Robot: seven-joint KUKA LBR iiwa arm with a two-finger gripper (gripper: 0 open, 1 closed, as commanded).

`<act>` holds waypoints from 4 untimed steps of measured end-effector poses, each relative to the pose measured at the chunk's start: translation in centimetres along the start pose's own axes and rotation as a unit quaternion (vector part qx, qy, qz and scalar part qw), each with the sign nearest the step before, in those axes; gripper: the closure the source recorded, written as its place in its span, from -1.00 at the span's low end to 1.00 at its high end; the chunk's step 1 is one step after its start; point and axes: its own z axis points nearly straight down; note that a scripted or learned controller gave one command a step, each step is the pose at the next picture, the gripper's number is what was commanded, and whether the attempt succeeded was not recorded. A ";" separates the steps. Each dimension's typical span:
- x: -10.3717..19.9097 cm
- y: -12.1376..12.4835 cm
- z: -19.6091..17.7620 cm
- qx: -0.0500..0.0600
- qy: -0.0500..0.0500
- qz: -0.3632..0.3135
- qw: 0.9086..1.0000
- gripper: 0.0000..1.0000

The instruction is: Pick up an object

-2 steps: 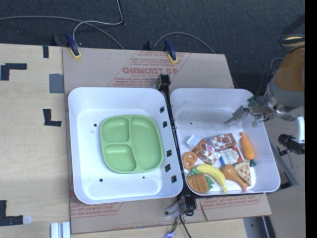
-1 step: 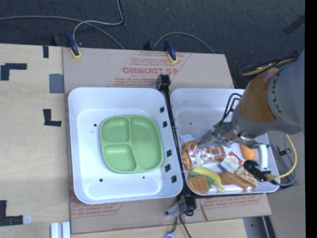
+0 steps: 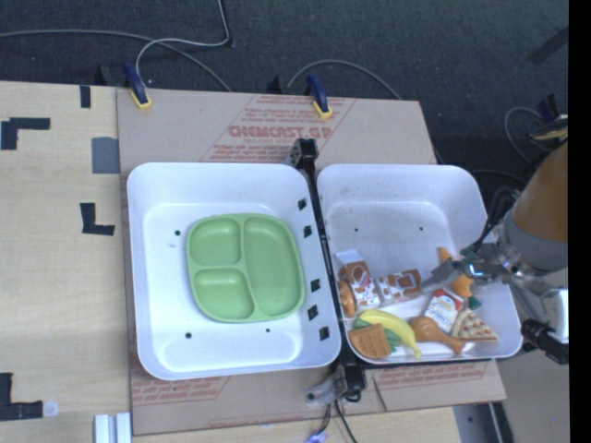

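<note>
The right bin [image 3: 406,187] holds several toy foods bunched at its near side: a yellow banana [image 3: 388,325], a brown waffle [image 3: 370,341], a drumstick [image 3: 435,332], a pizza slice [image 3: 476,326], a white and red packet [image 3: 445,308], two wrapped snacks [image 3: 356,284] [image 3: 399,286] and an orange piece [image 3: 461,282]. My gripper [image 3: 446,273] reaches in from the right, low over the orange piece and the packet, just right of the wrapped snacks. Nothing can be made out held in it.
The left bin [image 3: 148,210] holds a green divided plate [image 3: 246,267]. A black divider with clips [image 3: 314,247] runs between the bins. The arm's grey and orange wrist [image 3: 545,220] hangs over the right bin's right rim. Cables lie behind the bench.
</note>
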 end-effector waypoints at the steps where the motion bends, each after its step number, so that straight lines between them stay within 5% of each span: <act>1: -0.6 4.6 6.2 0.000 0.004 -0.003 1.000 -1.00; 2: 4.5 11.2 7.2 -0.002 0.000 -0.002 1.000 -1.00; 3: -2.5 13.6 -1.2 -0.001 -0.001 -0.001 1.000 -1.00; 4: -2.9 7.8 -6.4 0.000 0.000 -0.001 1.000 -1.00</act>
